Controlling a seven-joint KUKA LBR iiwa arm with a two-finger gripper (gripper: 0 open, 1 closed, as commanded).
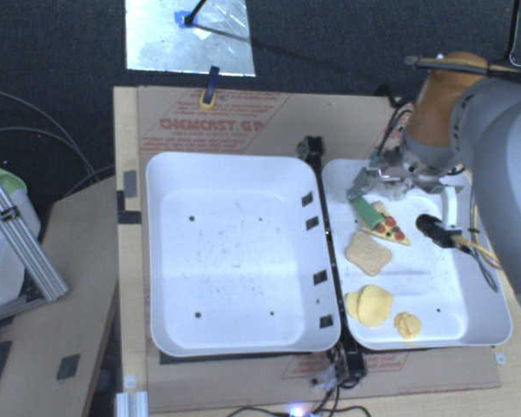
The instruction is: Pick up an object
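The right bin holds several toy foods. A green pickle-like piece lies near its far left, and a pizza slice touches it on the right. Nearer the front sit a tan slice of bread, a yellow lump and a smaller yellow piece. My gripper reaches in from the right and hangs low over the far end of the bin, just above the upper tip of the green piece. I see nothing held in it.
The left bin lies beside the right one, with a black divider strip and clips between them. Both rest on a cardboard sheet. A shiny metal plate lies beyond the bench.
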